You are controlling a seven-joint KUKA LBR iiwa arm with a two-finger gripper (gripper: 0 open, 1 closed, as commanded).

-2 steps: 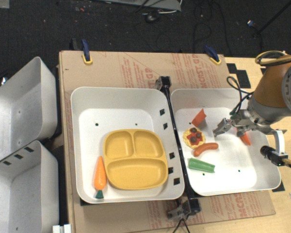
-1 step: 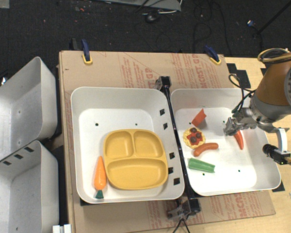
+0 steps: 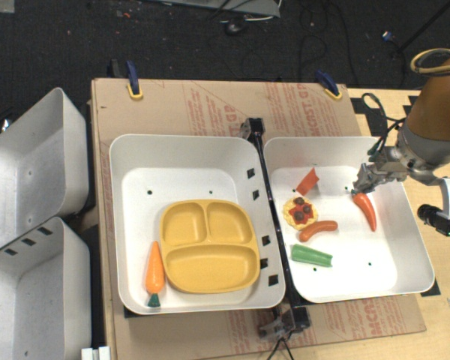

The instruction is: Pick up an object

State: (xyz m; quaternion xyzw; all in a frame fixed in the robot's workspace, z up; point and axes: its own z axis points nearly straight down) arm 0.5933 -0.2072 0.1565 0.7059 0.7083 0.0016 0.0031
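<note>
Arm came in from the right over the right bin (image 3: 412, 272); gripper (image 3: 364, 187) sat low at the upper end of the red chili pepper (image 3: 367, 210), right at its tip; from this angle I could not tell the claw's state or whether the pepper was actually pinched, too small and dark; pepper lay on the bin floor, slanted, upper end under the gripper, lower end pointing toward the bin's right wall. Rest of the right bin: red wedge-shaped piece (image 3: 307, 180) near the upper left; small pizza slice with dark toppings (image 3: 300, 211) just below it; sausage (image 3: 318, 230) touching or just beside the pizza's lower edge; green pepper piece (image 3: 311, 256) below that, apart from the sausage. Left bin (image 3: 127, 201) held a yellow divided plate (image 3: 210, 246), three compartments, in the middle; carrot (image 3: 154, 270) lay just beside the plate's left edge, green tip toward the bin's front wall. Both bins sat side by side on a cardboard sheet (image 3: 210, 103).
</note>
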